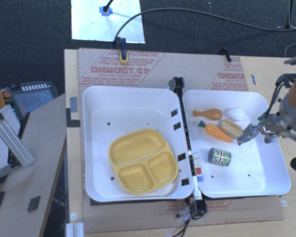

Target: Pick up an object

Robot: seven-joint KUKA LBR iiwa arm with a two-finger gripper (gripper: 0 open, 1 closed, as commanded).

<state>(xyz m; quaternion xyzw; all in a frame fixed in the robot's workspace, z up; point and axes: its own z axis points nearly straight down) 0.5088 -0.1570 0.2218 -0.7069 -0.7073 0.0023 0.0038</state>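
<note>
Over right bin: grey end effector (256, 132) hovers, fingers spread, gripping nothing.
Nearest object: tan wooden bread roll (231, 128) just beside it, lying in the white bin (256, 181).
Progress: nothing lifted; grasp not yet done.

Setting: a robotics lab or test cell, not a home. Evidence: two shallow white bins (133, 95) sit side by side on a brown board (153, 65) printed with "CHEMCAST GP", clamped at its far edge by a yellow-and-black clamp (123, 51). Black cables (197, 15) trail across dark carpet (29, 28). A handheld control pendant (32, 100) with a red button rests at the left, beside a length of aluminium rail (10, 137). Toy food and a yellow divided tray (143, 160) serve as test props.
</note>
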